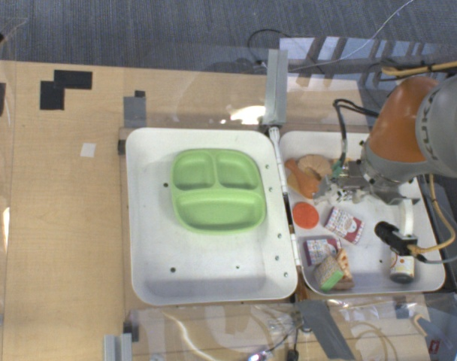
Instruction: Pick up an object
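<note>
- Camera view layout: two white bins side by side. The left bin (149, 262) carries a green divided plate (217, 190) near its centre. The right bin (431, 280) carries the loose objects.
- Arm position: the grey arm (439, 126) with its orange band enters from 3 o'clock and bends down over the upper half of the right bin.
- Gripper position: the gripper (343, 190) sits low near the bin centre. At its 9 o'clock, just beside it, lies a tan bread-like item (307, 173). Whether they touch cannot be determined.
- Gripper state: cannot tell; the wrist housing hides the working end, and nothing is visibly held.
- Candidate objects, read from the gripper: an orange disc (305, 215) at 8 o'clock; a small red-and-white packet (344, 225) at 6 o'clock, near; a purple packet (319, 248) and a sandwich-like piece with a green part (334, 271) further toward 7 o'clock; a white bottle with a dark cap (403, 262) at 4 o'clock, well apart.
- Step in hand, as judged: descent or reach onto a target; the bread-like item is the likeliest, being nearest.
- Next move calls for: confirm alignment over one object, close on it, then lift straight up clear of the bin wall (287, 201) at 9 o'clock.
- Risk, as judged: neighbouring items are crowded, so an off-centre close may nudge the target rather than seize it.
</note>
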Robot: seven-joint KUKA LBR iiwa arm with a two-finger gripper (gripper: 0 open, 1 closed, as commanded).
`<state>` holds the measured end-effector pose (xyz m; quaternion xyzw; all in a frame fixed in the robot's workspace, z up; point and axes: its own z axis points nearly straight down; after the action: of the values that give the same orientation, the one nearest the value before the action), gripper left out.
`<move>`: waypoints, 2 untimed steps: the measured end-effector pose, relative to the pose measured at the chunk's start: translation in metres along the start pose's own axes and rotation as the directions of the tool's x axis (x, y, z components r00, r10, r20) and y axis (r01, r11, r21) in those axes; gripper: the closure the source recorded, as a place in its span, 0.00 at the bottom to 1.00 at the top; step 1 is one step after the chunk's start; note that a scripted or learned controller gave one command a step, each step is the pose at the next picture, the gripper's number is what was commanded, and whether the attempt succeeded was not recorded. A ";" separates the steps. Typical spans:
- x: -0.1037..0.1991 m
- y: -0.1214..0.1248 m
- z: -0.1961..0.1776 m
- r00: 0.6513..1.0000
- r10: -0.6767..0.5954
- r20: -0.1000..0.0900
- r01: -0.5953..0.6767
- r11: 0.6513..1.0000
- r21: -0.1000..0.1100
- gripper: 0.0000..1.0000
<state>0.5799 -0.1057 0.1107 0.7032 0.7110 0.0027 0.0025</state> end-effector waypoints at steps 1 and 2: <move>0.006 0.066 0.020 1.000 -0.029 -0.004 0.029 0.999 0.034 0.00; 0.006 0.091 -0.036 0.954 0.299 0.002 -0.299 0.954 0.002 0.00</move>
<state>0.6702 -0.0993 0.1470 0.8028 0.5963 0.0016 0.0019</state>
